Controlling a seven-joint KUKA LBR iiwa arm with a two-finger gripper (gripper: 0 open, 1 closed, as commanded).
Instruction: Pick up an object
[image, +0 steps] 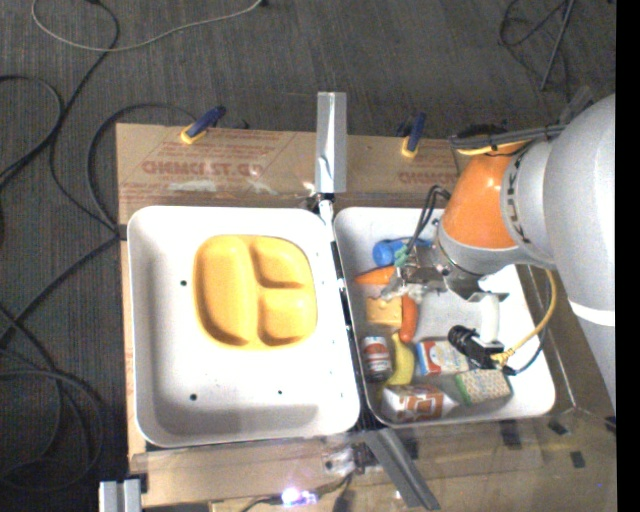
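Camera view shows the hand (412, 285) low in the right bin (535, 400) over the carrot (407, 315) among the clutter, its grip state impossible to tell, so nothing looks lifted yet and the pick remains.

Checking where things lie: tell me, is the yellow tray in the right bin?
No, the yellow tray lies in the left bin.
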